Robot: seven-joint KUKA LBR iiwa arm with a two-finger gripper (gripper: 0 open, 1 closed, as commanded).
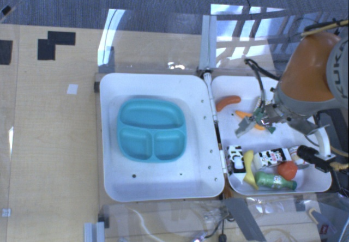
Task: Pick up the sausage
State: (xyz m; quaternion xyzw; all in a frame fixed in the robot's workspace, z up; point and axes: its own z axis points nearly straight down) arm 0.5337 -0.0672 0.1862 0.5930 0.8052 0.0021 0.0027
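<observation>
The two-finger metal gripper [248,125] hangs low in the right-hand shallow white plastic bin [235,90], its fingers spread in a moderate V and closed on nothing. The reddish-orange, slightly curved sausage [227,103] lies just up and to the left of the gripper, near that bin's far left corner and close to the wall it shares with the neighbouring bin. A thin orange strip [244,114], perhaps a carrot stick, lies between the gripper and the sausage.

To do the pick well, the gripper should shift toward the sausage, turn so its fingers straddle the short width rather than the long axis, and come down at mid-length. The dividing wall beside the sausage leaves little room, so the finger on that side needs clearance before closing.

The grey arm with its orange band [311,69] covers the right part of this bin, so whatever lies beneath it is hidden. Nearer the front edge, well away from the sausage, a crowd of items sits: a yellow banana-shaped toy [249,169], a green bottle [275,181], a red round fruit [287,169] and a white carton [271,156]. The fingertips blur against the bin floor, so their exact height is unclear.
</observation>
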